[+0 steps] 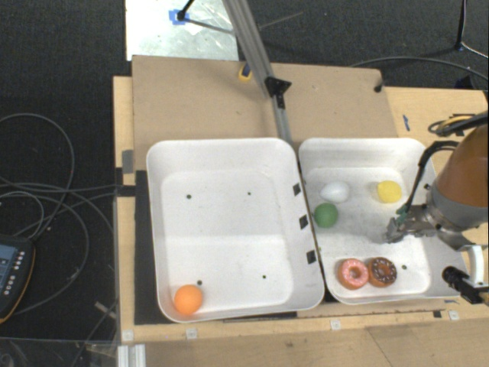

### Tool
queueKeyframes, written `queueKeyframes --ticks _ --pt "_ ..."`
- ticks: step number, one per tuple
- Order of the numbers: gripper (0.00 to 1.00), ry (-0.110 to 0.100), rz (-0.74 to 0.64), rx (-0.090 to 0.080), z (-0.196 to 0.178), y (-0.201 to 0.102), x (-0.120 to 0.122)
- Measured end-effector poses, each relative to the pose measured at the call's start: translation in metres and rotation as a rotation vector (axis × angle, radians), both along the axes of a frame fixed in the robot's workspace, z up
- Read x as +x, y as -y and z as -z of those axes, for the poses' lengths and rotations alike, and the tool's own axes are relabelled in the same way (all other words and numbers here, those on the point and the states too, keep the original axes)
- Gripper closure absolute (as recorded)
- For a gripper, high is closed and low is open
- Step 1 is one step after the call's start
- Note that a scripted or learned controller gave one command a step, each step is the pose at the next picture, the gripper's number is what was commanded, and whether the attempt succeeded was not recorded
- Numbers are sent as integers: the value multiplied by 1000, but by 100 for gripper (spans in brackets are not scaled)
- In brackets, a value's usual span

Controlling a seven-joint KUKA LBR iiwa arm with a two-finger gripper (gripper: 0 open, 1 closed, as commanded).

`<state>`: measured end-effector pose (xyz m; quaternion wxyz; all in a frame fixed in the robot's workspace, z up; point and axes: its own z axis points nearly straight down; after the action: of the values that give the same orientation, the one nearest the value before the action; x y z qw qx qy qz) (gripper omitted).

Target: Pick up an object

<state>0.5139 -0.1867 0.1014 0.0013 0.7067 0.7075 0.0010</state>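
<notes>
You've got the gripper (395,229) low in the right bin (359,153), on bare floor; grip state: cannot tell. Nearest target, chocolate donut (382,271), sits at 6 o'clock; closing here risks grabbing air.

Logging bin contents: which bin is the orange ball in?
The left bin: the orange ball lies in its near-left corner, apart from the other items.

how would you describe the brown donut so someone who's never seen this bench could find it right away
Start at the right-hand white bin and go to its near edge, where two donuts lie side by side. The brown donut is the right one of the pair, next to the pink donut. Its dark chocolate-coloured top with small specks sets it apart from its pink neighbour.
</notes>
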Motion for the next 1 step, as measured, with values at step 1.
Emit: queueKeyframes --ticks 1 --pt "100 4 -2 -2 -62 2 -4"
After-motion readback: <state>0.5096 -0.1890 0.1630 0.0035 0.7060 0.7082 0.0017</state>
